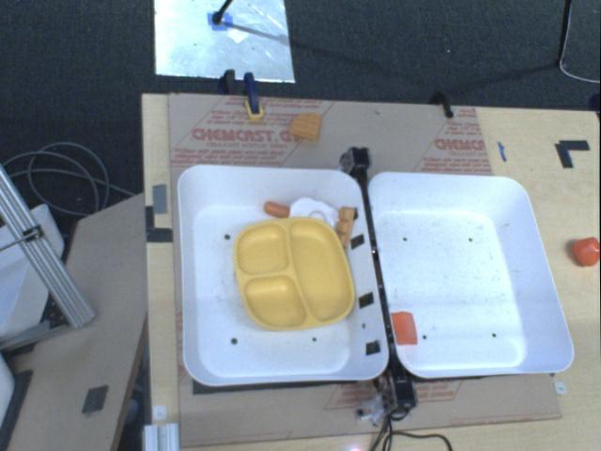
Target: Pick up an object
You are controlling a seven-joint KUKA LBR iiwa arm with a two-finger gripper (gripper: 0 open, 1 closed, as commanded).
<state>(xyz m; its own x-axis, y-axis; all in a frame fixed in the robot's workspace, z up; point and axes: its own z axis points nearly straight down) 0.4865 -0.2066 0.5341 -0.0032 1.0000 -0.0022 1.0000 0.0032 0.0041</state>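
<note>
A: Where are the candidates?
B: Yellow tray [293,275] in the left bin [202,252]; orange block [404,327] lower left of the right bin [535,280]. Pincer's state: can't tell.
A: Risk?
B: The tray's wide and may slip from the pincer.

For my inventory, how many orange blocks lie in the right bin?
1: an orange block lies at the near left corner of the right bin. Another orange object sits outside, on the bench.

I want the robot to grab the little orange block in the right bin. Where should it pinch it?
Probably straight from above, pinching the orange block across its two flat sides. It lies flat near the right bin's left wall, so keep the fingers off that wall.
</note>
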